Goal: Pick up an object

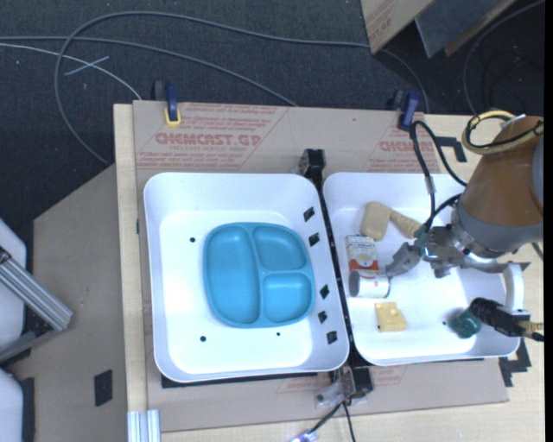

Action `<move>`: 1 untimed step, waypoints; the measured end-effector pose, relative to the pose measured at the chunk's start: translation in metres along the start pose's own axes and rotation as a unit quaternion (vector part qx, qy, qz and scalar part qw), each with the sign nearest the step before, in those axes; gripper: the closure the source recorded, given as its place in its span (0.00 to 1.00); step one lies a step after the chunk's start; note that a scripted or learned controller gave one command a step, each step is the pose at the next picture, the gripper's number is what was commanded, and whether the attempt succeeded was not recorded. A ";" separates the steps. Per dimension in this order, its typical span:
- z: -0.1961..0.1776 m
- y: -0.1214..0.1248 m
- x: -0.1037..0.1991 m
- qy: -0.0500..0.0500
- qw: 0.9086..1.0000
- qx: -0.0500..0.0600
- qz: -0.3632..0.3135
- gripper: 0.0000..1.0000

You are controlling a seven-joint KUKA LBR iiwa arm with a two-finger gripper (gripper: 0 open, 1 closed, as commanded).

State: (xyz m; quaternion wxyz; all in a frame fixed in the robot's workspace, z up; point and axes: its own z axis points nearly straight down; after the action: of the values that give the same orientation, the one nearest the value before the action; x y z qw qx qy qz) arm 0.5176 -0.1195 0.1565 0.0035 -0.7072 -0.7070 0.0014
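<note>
Here the gripper hangs low in the right bin, its claw spread and grasping nothing, just beside the small red-and-white carton. To pick well, I would centre the claw over the carton before clenching, steering off the tan block.

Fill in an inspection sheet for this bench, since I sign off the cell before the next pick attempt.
Surface: board bench bearing left bin and right bin, side by side.
Job's things: in the right bin, a tan block, a red-and-white packet, a yellow piece and a dark green item.
Clutter: blue divided tray in the left bin.
Grippers: gripper over the right bin near the packet; nothing seen between its fingers.
Cables: black cable over the right bin; thin cables on the floor.
Surroundings: dark floor, cardboard box at the top.
</note>
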 end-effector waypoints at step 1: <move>0.049 -0.005 0.001 0.002 1.000 -0.007 0.000 0.00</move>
State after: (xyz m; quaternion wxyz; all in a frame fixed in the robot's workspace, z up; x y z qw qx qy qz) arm 0.5123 -0.1187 0.1074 -0.0002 -0.7070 -0.7071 -0.0050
